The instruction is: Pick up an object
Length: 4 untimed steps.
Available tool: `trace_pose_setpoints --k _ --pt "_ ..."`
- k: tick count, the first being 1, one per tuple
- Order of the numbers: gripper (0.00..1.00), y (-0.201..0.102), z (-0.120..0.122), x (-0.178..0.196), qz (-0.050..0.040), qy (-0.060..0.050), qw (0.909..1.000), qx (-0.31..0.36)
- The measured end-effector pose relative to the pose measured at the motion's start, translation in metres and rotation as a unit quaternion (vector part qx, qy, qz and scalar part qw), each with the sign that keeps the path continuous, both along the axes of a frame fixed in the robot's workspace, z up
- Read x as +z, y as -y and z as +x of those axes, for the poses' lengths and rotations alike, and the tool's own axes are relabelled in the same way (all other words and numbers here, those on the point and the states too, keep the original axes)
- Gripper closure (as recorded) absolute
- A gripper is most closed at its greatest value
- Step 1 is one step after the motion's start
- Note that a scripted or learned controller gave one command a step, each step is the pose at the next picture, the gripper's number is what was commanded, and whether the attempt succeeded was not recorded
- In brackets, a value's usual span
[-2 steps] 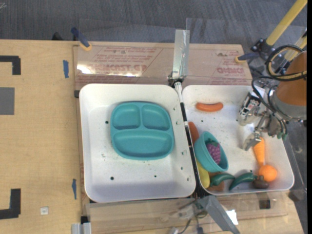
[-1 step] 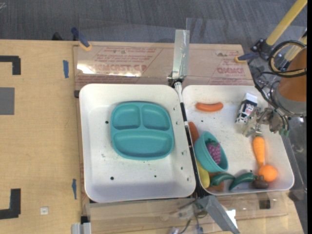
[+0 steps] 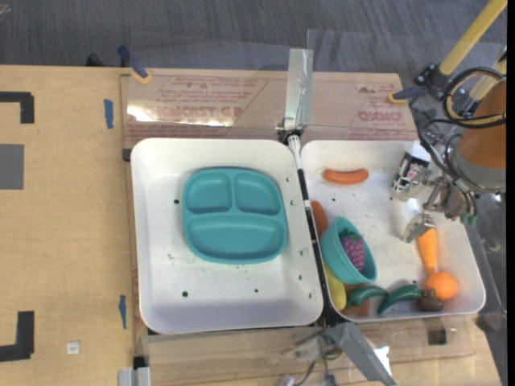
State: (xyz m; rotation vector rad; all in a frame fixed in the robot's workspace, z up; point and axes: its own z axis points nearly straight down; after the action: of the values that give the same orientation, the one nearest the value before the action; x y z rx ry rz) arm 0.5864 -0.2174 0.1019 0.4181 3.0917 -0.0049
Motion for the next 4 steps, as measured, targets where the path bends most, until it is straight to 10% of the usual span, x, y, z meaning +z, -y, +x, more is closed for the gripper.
trace_pose_setpoints --k 1,2,3,4 --pt "0.00 0.006 -0.033 -0.013 0.0019 -0.006 0.9999 -0.009" --pt "1.00 0.006 -0.028 0.001 -0.0009 0.002 1.0000 -0.008" --pt "0.00 0.006 -0.029 0.000 -0.0003 0.000 1.0000 -0.008" --pt "0.00 0.006 -0.058 -0.013 0.0019 -0.005 0.9998 -0.019"
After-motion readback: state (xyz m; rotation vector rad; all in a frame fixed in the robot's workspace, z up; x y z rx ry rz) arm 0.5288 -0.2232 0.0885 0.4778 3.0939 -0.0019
